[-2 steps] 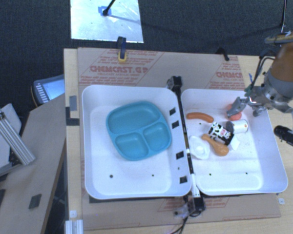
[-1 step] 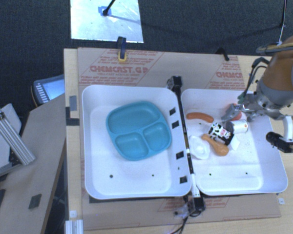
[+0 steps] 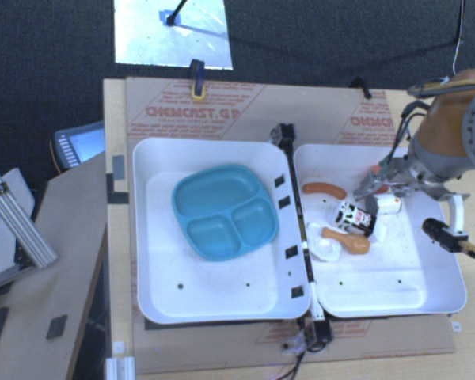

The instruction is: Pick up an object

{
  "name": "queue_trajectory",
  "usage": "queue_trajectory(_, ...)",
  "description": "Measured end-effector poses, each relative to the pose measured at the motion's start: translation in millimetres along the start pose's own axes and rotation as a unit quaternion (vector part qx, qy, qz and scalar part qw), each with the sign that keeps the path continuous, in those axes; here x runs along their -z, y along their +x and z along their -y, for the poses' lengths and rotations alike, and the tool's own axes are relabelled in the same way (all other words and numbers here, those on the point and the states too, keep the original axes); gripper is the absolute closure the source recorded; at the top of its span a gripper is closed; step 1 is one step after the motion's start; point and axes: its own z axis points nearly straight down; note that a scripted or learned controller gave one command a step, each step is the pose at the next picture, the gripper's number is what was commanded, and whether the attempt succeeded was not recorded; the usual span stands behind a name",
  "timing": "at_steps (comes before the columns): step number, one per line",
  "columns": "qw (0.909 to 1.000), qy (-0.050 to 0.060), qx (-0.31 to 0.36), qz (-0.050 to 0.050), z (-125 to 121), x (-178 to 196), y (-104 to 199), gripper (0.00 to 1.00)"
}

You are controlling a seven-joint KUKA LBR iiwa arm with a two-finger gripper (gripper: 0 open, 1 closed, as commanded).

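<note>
Five small things clustered in the right bin (image 3: pixel 427 291), upper-middle: one sausage (image 3: pixel 324 188) nearest the divider, one black-and-white toy (image 3: pixel 355 218) just right of it, one drumstick (image 3: pixel 347 240) below, touching a white piece (image 3: pixel 324 249), and one white cylinder (image 3: pixel 388 204) further right. Gripper (image 3: pixel 374 187) down low over that cluster, above the toy and beside the cylinder; nothing seen between the fingers, and open or closed cannot be told from here. Plenty of bare floor toward the right bin's near edge and far-right corner. Over in the left bin (image 3: pixel 154 291), one blue tray (image 3: pixel 224 211) with three compartments, sitting centre, tilted a touch, bare floor all round. Arm (image 3: pixel 451 133) in from the right, over the right bin's far rim.
</note>
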Motion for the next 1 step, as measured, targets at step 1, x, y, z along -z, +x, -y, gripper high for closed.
queue_trajectory(1, 1.0000, -0.002, -0.001, 0.001, -1.3, 10.0, -1.1, 1.00)
